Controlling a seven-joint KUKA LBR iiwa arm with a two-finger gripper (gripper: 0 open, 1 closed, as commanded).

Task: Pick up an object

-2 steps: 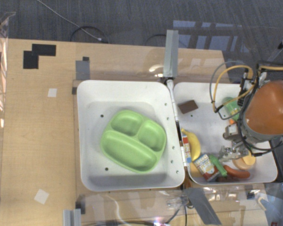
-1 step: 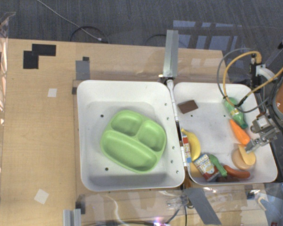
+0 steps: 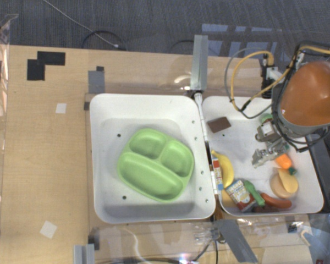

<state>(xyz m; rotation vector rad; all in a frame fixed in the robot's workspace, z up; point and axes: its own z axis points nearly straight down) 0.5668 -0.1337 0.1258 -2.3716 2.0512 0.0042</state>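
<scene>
My gripper (image 3: 262,157) hangs low over the right bin (image 3: 236,139), its metal fingers pointing left and down. An orange carrot-like toy (image 3: 284,161) lies just to its right, touching or nearly touching the fingers. A tan pear-shaped toy (image 3: 284,185) sits below that. A yellow banana (image 3: 226,168) lies along the bin's left wall. At the bin's front lie a small printed packet (image 3: 237,193), a green piece (image 3: 252,194) and a red-brown sausage (image 3: 275,202). A brown square (image 3: 218,124) rests near the back left.
The left bin (image 3: 107,147) holds a green divided plate (image 3: 155,164). A metal divider post (image 3: 199,65) stands behind the bins. Yellow and black cables (image 3: 247,87) loop over the back of the right bin beside the arm's orange band (image 3: 312,95).
</scene>
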